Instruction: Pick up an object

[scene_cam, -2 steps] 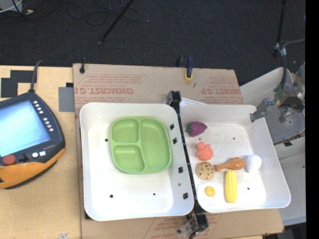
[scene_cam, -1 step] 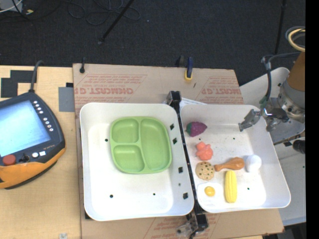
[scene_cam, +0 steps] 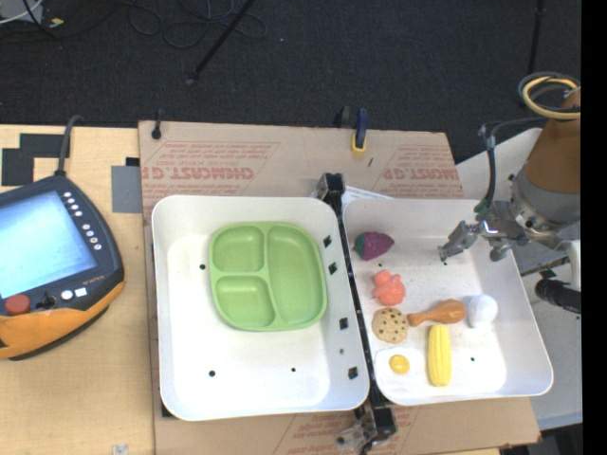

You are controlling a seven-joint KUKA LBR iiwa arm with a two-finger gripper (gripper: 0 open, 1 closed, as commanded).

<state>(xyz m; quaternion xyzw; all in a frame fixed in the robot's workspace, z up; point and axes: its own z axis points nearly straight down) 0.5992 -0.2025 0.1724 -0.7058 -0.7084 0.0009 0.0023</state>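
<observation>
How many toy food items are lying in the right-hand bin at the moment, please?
6: a purple piece at the upper left, a pink piece below it, a cookie, a drumstick, a fried egg and a corn cob. None looks hidden.

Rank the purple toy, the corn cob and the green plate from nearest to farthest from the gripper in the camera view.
From the gripper, over the right bin's upper part:
1. Purple toy, to its left in the right bin's top left corner.
2. Corn cob, below it near the right bin's front edge.
3. Green plate, far left in the other bin.
</observation>
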